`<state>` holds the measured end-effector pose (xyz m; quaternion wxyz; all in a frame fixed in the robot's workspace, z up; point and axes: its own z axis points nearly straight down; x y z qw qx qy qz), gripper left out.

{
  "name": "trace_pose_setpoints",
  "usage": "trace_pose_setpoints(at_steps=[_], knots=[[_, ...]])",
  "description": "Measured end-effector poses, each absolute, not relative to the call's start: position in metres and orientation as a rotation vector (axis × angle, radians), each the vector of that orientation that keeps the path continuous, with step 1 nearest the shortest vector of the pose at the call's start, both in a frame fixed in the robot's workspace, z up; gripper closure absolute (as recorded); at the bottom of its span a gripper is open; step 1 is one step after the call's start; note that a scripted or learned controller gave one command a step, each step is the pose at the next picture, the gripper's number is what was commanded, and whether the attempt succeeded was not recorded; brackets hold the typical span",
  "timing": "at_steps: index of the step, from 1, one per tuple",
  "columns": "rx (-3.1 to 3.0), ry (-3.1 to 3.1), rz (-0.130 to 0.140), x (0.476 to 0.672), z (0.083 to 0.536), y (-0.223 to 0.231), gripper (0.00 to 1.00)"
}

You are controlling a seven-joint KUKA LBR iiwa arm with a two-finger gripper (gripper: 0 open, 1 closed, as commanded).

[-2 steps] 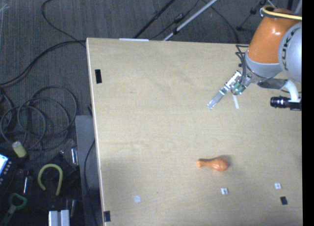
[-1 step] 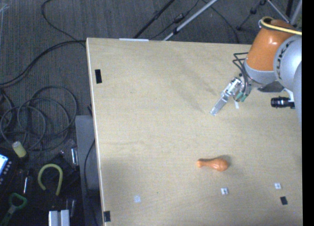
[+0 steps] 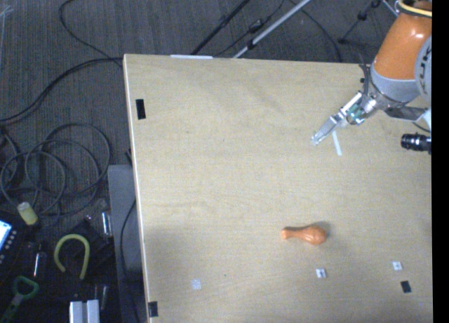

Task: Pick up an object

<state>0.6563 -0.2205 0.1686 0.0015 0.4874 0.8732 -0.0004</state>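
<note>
A small orange gourd-shaped object (image 3: pixel 305 234) lies on its side on the light wooden benchtop (image 3: pixel 224 174), toward the lower right. My gripper (image 3: pixel 326 146) hangs over the bench at the upper right, well above and slightly right of the object in the picture. Its two thin fingers (image 3: pixel 320 134) are spread apart with nothing between them. The grey arm with its orange band (image 3: pixel 407 41) comes in from the right edge.
The bench's left edge runs down near x 190, with cables, tools and carpet on the floor beyond it (image 3: pixel 63 174). Small black and white markers (image 3: pixel 320 272) sit on the bench near the bottom right, and a black one (image 3: pixel 140 109) at the upper left.
</note>
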Motion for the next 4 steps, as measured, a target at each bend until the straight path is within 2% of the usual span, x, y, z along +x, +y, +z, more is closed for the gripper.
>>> trace_pose_setpoints(at_steps=[1,2,3,4], knots=[[1.571,2.72,-0.005,0.668,0.093,-0.216,0.0],[1.142,2.924,-0.002,0.669,0.085,-0.201,0.0],[1.139,2.921,0.0,0.671,0.095,-0.2,1.0],[1.169,2.915,0.004,0.653,0.184,-0.086,1.0]])
